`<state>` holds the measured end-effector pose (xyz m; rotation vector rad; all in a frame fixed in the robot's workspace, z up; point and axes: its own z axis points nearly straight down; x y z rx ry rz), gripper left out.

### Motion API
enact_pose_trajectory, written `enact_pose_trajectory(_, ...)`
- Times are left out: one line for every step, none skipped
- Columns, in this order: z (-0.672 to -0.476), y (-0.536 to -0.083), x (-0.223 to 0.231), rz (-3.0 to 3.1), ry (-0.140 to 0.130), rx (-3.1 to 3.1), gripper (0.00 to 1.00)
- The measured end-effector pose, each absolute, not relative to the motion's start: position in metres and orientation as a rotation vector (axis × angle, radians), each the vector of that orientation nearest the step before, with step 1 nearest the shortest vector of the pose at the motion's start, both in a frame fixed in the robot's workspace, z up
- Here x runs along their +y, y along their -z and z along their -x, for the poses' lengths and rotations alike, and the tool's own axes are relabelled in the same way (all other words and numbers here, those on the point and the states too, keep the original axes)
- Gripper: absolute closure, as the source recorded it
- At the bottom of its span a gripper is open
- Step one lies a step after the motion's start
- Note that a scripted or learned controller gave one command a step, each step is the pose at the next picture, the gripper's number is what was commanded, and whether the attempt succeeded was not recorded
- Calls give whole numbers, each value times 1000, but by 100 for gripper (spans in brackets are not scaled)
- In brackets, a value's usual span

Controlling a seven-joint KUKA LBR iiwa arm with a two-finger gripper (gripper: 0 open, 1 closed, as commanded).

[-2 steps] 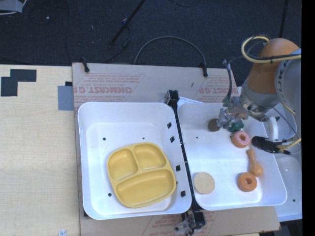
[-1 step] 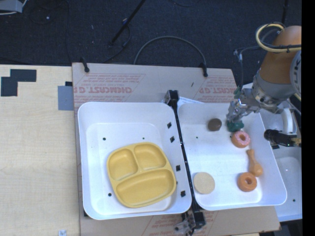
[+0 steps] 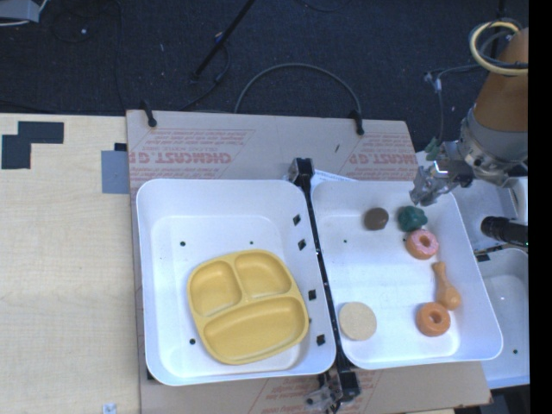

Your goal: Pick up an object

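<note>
The right bin point(image 3: 392, 352) holds a brown round piece point(image 3: 375, 219), a dark green lump point(image 3: 412, 218), a pink frosted donut point(image 3: 422, 245), an orange carrot-like stick point(image 3: 445, 286), an orange donut point(image 3: 433, 319) and a pale round cookie point(image 3: 357, 321). My gripper point(image 3: 425, 189) hangs at the bin's far right corner, just above and behind the green lump. Nothing shows between its fingers.
The left bin point(image 3: 164, 231) carries a yellow divided tray point(image 3: 247, 305). A black divider strip point(image 3: 312, 257) runs between the bins. Cardboard point(image 3: 259, 149) lies under them, and a pale wooden bench top point(image 3: 60, 257) stretches to the left.
</note>
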<state>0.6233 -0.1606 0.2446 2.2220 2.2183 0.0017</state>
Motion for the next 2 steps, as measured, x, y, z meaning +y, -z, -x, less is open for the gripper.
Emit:
enact_pose_trajectory(-627,-244,-98,-2219,1,2229,100)
enact_pose_trajectory(-635,-241,-37,-2218,0,2230,100)
